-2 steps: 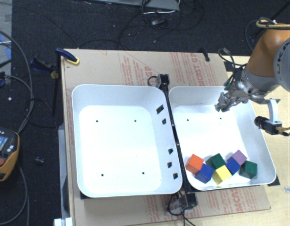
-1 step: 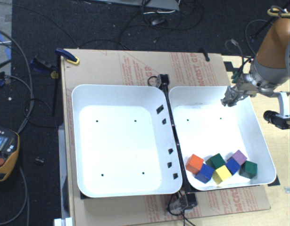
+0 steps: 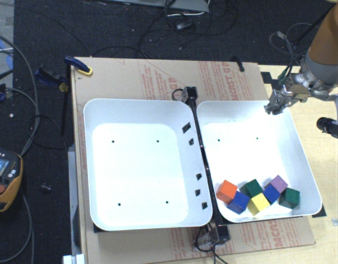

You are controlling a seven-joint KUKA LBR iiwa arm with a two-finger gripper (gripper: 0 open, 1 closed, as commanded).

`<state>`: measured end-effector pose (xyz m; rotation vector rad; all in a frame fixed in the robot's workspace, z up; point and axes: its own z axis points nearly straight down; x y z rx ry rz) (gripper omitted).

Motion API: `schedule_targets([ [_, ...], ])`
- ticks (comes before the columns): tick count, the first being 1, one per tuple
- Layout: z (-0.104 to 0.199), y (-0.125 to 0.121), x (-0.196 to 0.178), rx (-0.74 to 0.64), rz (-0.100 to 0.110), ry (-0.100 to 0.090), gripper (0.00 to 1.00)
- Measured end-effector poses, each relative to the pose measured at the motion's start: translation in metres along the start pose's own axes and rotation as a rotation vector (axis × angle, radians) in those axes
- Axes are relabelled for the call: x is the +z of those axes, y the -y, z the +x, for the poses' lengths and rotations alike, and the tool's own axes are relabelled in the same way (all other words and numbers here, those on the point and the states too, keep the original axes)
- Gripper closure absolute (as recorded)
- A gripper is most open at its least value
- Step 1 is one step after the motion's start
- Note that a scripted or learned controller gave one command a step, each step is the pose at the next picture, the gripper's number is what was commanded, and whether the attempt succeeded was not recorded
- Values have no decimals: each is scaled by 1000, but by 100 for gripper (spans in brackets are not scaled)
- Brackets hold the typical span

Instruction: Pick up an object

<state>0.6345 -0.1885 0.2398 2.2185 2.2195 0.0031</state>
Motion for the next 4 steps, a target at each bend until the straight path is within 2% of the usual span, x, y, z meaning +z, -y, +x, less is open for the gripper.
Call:
schedule_targets([
  [1, 0, -1, -52, 0, 0, 0, 100],
  [2, 56, -2, -41, -4, 5, -2, 100],
  [4, 164, 17, -42, -4, 4, -2, 100],
])
